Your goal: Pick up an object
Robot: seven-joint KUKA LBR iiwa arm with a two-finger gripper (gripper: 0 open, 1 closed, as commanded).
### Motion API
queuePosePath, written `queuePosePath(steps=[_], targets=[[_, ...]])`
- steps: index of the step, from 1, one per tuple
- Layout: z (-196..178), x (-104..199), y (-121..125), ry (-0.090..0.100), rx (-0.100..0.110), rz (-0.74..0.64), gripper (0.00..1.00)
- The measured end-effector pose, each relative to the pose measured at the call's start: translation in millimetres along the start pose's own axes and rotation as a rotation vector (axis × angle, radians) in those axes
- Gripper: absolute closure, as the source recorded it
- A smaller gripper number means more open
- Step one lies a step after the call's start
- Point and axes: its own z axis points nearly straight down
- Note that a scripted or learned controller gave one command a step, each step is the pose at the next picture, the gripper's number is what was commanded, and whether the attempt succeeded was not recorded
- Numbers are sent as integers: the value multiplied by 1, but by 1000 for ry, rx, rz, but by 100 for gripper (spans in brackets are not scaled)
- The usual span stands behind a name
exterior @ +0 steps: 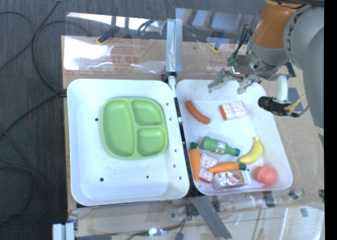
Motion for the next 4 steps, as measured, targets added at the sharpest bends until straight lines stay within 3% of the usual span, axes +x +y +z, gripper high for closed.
queuePosePath(steps=[1, 2, 3, 4], targets=[[104, -38, 14, -6, -11, -25, 0], [113, 6, -3, -6, -9, -57, 0], [113, 6, -3, -6, -9, -57, 0], [112, 22, -54, -5, -12, -116, 0]])
